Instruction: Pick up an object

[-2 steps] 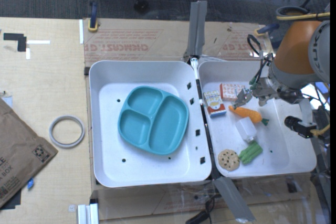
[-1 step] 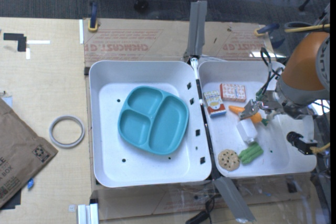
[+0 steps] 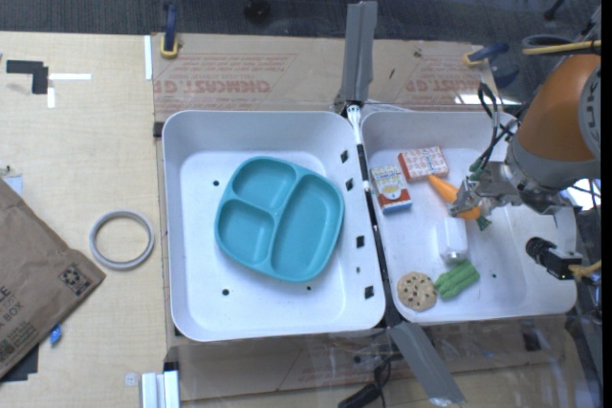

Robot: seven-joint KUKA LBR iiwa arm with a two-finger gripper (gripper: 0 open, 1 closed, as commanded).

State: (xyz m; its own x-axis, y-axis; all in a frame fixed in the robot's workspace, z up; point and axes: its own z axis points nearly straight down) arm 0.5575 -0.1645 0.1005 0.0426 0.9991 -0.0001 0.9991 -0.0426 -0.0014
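Presently noted: grey two-finger gripper (image 3: 470,203) low in right-hand shallow white bin (image 3: 550,296), over small orange carrot-shaped toy (image 3: 446,190), grip state impossible to tell; likely risks glancing contact, toy sliding toward red-and-white printed carton (image 3: 422,163).

red print along the flattened cardboard sheet (image 3: 258,72) behind the bins stands upside down; it seems to spell "chemcast gp". the brown box (image 3: 38,277) at the left edge bears black letters, "box" among them. print on the small packets (image 3: 423,162) is too small to read.
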